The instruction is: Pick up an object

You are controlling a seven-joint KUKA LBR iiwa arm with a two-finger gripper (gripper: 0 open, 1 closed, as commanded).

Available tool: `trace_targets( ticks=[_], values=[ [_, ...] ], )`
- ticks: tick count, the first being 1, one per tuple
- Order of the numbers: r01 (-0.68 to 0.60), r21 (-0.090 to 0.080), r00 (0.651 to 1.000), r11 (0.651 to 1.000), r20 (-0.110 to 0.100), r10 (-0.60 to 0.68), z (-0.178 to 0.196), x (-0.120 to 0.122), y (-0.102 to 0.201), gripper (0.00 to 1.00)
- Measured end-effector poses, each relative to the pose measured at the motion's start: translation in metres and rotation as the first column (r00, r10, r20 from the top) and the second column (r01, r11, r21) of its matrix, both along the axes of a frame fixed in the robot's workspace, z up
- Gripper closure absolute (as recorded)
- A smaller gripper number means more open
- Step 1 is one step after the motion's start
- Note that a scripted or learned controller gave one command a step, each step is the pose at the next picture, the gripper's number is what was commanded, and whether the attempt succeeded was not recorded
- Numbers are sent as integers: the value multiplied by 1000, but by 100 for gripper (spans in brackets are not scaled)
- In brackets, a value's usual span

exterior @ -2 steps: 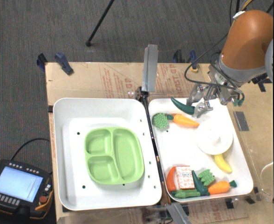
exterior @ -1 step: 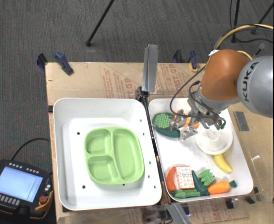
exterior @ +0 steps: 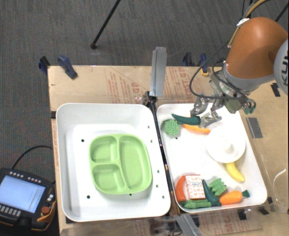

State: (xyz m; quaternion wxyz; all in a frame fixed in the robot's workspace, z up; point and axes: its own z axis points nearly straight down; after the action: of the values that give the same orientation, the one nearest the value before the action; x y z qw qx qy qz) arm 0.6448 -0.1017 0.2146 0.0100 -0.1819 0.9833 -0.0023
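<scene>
My gripper (exterior: 206, 113) hangs over the back of the right bin (exterior: 250, 146), under the arm's orange wrist band. A dark green pod-shaped toy (exterior: 185, 118) lies just left of it, its right end meeting the gripper's tip. Whether that end is gripped cannot be made out. An orange carrot-like piece (exterior: 197, 129) lies right beneath the pod. A light green knobbly toy (exterior: 171, 127) sits beside them by the bin's left wall.
The right bin also has a white round dish (exterior: 226, 148), a yellow banana (exterior: 235, 171) and, at the front, an orange-and-white box (exterior: 191, 187), green toys (exterior: 214, 188) and a carrot (exterior: 231, 197). The left bin (exterior: 66, 117) bears a green divided plate (exterior: 120, 163).
</scene>
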Motion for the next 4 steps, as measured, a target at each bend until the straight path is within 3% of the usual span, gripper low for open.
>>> trace_targets(
  ticks=[1, 2, 3, 4],
  values=[
    [-116, 4, 993, 993, -25, 116, -130, -14, 13, 100],
    [-112, -5, 994, 994, -2, 112, 60, -9, -83, 100],
    [-278, 10, 960, 960, -24, 278, -132, -2, -75, 100],
    [-278, 4, 961, 961, -16, 278, -126, 0, -76, 0]
  ],
)
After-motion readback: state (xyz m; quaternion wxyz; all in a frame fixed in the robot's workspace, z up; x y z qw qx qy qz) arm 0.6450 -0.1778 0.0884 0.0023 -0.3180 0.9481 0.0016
